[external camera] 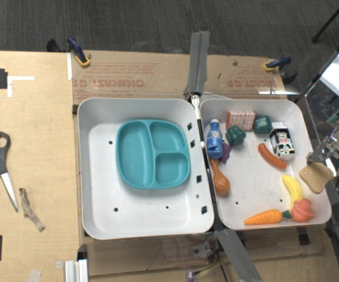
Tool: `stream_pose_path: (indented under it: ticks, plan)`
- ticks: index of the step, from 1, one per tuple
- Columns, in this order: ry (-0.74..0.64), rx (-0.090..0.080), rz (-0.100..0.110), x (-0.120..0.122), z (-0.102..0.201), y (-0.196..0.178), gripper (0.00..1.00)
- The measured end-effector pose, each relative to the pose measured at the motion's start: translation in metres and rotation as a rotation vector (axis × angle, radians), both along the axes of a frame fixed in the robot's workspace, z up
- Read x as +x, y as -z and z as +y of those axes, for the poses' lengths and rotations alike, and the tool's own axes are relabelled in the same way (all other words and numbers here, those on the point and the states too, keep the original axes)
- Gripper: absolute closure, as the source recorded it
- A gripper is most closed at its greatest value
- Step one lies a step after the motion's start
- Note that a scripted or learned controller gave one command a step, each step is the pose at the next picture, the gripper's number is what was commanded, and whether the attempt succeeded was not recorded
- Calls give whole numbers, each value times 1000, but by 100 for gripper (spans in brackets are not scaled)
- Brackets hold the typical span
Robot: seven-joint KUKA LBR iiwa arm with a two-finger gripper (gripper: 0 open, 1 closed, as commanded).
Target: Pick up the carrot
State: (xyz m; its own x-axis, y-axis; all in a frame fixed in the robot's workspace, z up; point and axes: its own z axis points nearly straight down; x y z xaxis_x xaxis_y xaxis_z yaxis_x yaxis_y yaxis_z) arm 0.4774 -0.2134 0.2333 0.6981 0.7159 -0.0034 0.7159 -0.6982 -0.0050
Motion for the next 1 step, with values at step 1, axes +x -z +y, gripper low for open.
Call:
stream_pose_path:
  ticks: [1]
  plan:
    - [529, -4, 0, 18, -4, -25, 100]
